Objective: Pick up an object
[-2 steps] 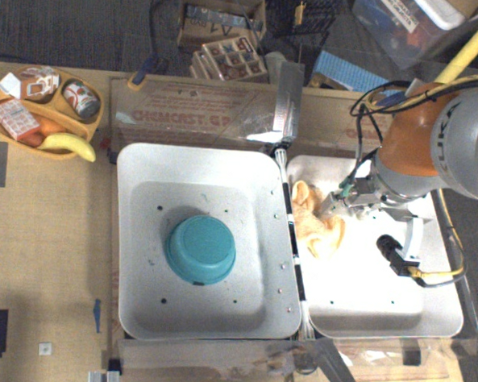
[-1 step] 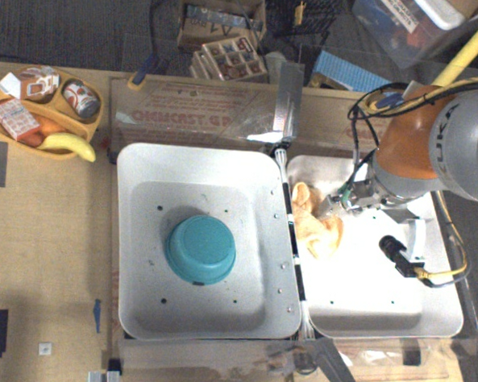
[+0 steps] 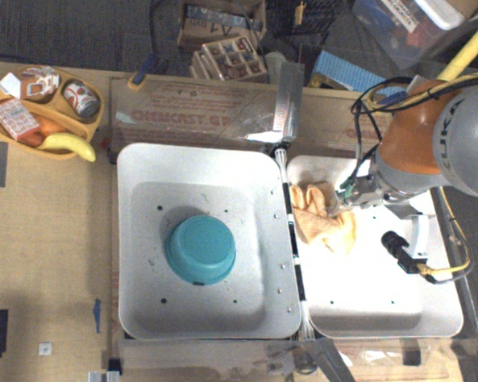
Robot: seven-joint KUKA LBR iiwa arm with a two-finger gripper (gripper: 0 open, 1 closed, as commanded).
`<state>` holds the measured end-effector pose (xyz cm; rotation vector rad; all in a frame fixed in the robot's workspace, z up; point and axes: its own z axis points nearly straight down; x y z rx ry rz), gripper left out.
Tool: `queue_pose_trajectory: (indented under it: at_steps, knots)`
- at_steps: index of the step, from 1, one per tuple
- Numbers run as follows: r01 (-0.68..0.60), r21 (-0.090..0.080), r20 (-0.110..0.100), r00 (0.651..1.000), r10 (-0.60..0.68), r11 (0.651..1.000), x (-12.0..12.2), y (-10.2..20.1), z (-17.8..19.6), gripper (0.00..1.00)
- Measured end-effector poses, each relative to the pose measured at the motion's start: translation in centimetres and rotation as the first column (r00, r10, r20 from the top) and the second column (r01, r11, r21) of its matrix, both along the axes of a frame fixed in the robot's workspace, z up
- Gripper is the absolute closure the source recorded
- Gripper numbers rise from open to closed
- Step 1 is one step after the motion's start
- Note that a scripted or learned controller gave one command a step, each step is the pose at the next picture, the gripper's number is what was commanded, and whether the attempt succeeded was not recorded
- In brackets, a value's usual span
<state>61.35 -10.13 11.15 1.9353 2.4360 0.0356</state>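
a: what is lying closest to the camera, taking the teal bowl point(image 3: 201, 249) as your landmark?

b: the bowl itself is sitting upside down in the middle of the left bin point(image 3: 143, 180), and the bench edge is running just below it, nearest the viewer.

a: and the thing you are after?

b: the orange cloth point(image 3: 326, 224) is lying crumpled to the right of the bowl, across the divider, in the right bin point(image 3: 377, 308), bunched against that bin's near-left wall and slightly farther back than the bowl.

a: where is your claw hanging?

b: my claw point(image 3: 348, 193) is hovering right of the bowl and a little beyond it, just at the cloth's upper right edge. i cannot tell whether it is spread or pinched, nor whether it is gripping any fabric.

a: anything farther off?

b: my arm point(image 3: 436, 142), with its orange band, is reaching in from the far right of the bowl. up and left of the bowl, well apart from it, a yellow tray point(image 3: 9, 128) is holding a banana point(image 3: 71, 144) and some packets.
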Motion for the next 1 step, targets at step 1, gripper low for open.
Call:
queue_pose_trajectory:
  at_steps: [1]
  knots:
    - [-0.369, -0.002, -0.034, 0.929, 0.368, 0.930, 5.43, 1.22, 7.44, 1.00]
